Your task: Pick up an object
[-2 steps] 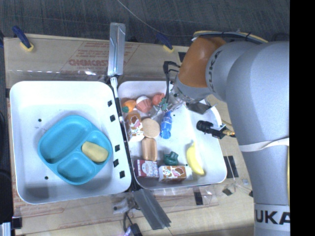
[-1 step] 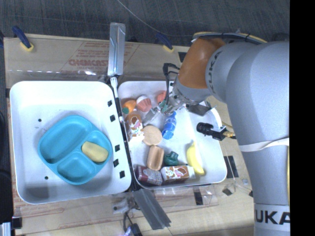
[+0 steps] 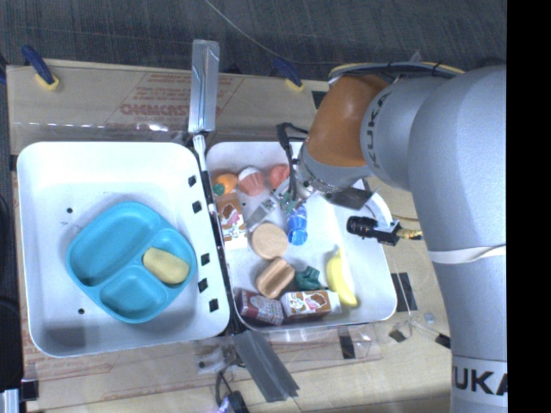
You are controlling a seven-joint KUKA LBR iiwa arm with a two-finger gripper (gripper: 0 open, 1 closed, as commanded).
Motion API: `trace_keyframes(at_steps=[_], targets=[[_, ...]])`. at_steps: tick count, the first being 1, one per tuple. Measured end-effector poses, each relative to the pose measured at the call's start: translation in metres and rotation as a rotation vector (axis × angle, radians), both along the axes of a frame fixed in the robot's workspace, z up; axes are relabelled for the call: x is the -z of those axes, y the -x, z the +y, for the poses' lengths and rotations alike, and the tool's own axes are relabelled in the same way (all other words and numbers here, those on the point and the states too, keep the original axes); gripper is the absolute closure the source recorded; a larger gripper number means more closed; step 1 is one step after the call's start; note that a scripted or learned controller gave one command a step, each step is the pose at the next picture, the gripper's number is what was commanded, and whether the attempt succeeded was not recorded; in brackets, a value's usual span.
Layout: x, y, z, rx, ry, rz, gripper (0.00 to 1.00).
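Two white bins sit on the counter; my gripper [image 3: 288, 198] hangs over the right bin [image 3: 379, 269], above a blue bottle [image 3: 297, 227]. Whether it's open I cannot tell. Reaching stage, I judge; next comes a straight descent.

Right white bin [image 3: 375, 275]: jumble of small toy foods, all lying loose.
Yellow plastic banana [image 3: 341, 280] near right wall; round tan bun [image 3: 269, 240] mid-bin; blue bottle [image 3: 297, 226] just right of it; orange fruit [image 3: 225, 183] at top-left corner.
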State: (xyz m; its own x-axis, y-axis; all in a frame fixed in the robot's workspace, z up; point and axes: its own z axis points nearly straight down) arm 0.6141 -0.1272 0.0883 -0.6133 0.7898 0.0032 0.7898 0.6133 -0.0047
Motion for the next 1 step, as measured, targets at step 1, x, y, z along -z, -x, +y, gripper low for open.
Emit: trace_keyframes(at_steps=[1], targets=[[-0.0005, -0.0257, 0.0038, 0.237, 0.004, -0.003, 0.00]])
